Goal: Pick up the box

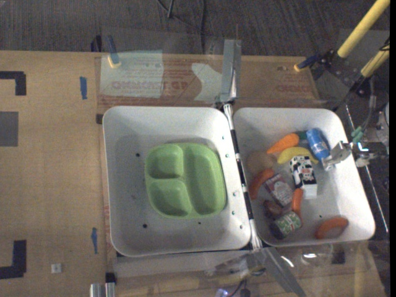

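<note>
1. Camera view, bench: two white bins side by side. The left bin holds a green tray with three compartments.
2. Camera view, right bin: the box, cow-patterned in black and white, lies near the middle among a banana, carrots, a blue can and a green can.
3. Camera view, my pincer: low at the right bin's far side, just beside the box, apart from it. Whether it is apart or together I cannot tell.
4. Progress: nothing is lifted; the box rests in the bin. Reaching, closing on it and raising it all remain.
</note>
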Motion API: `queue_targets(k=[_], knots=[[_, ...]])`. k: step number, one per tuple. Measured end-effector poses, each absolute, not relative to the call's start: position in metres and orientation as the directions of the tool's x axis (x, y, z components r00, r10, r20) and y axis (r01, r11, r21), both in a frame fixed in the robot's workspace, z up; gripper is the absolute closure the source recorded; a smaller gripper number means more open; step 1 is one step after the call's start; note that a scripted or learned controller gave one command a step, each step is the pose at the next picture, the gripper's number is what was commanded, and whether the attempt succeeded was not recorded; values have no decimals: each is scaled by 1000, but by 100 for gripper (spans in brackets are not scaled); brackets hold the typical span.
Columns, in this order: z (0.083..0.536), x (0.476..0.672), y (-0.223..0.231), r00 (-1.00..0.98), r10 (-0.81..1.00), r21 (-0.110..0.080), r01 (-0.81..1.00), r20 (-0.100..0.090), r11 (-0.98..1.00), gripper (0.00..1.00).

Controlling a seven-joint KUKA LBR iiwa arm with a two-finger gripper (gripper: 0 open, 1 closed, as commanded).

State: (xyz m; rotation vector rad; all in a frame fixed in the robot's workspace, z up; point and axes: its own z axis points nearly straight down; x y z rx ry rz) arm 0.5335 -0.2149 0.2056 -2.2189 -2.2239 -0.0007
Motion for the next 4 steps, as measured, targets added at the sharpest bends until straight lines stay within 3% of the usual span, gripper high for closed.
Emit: queue_targets(k=[1, 2, 3, 4], knots=[[216, 534, -216, -1, 1000, 3, 1000, -1, 1, 100], [437, 590, -222, 107, 994, 5, 994, -3, -107, 100], [447, 592, -219, 100, 995, 7, 995, -6, -100, 100], [447, 592, -218, 98, 995, 6, 995, -5, -98, 0]])
